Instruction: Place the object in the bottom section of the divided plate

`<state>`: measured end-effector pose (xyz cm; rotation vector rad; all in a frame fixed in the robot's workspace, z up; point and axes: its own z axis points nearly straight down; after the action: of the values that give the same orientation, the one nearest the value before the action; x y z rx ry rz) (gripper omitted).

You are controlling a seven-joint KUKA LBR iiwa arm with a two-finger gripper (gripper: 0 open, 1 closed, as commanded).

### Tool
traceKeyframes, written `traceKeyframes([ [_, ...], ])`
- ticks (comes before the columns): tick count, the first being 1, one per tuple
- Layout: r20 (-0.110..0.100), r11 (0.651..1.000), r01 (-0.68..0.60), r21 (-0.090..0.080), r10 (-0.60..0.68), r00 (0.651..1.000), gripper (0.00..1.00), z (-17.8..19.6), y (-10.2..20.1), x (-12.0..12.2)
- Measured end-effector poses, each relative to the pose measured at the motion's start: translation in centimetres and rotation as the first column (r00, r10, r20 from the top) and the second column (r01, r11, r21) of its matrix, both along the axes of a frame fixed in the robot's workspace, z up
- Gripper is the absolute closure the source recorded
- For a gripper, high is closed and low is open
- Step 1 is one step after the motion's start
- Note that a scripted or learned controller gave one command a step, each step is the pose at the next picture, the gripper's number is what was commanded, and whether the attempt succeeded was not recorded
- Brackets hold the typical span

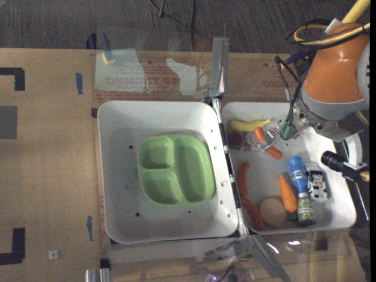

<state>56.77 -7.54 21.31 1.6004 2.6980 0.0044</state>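
The green divided plate (175, 170) sat mid left bin (117, 216), all three sections bare. The arm (335, 69) came in from 2 o'clock w/ the gripper (265, 138) low over the right bin (343, 216), at that bin's 11 o'clock. Couldn't tell how the jaws stood; too blurry and cluttered there. Just beside it lay a yellow banana (248, 124), a dark red round thing (235, 140) and a small orange carrot-like piece (274, 153). Toward 6 o'clock in that bin: a red chili-like strip (242, 178), a tan ball (272, 211), an orange carrot (287, 195), a blue bottle (296, 175), a green-capped bottle (305, 210) and a small black-and-white carton (318, 185).
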Motion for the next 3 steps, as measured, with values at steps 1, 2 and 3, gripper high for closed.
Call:
traceKeyframes([
  [1,-0.007,0.946,0.325,0.000,-0.325,0.946,1.00,-0.6,10.6,-1.8],
  [2,-0.003,0.902,0.431,0.000,-0.431,0.902,1.00,14.7,11.7,1.8],
  [3,-0.001,0.906,0.424,-0.001,-0.424,0.906,1.00,15.7,12.1,1.8],
])
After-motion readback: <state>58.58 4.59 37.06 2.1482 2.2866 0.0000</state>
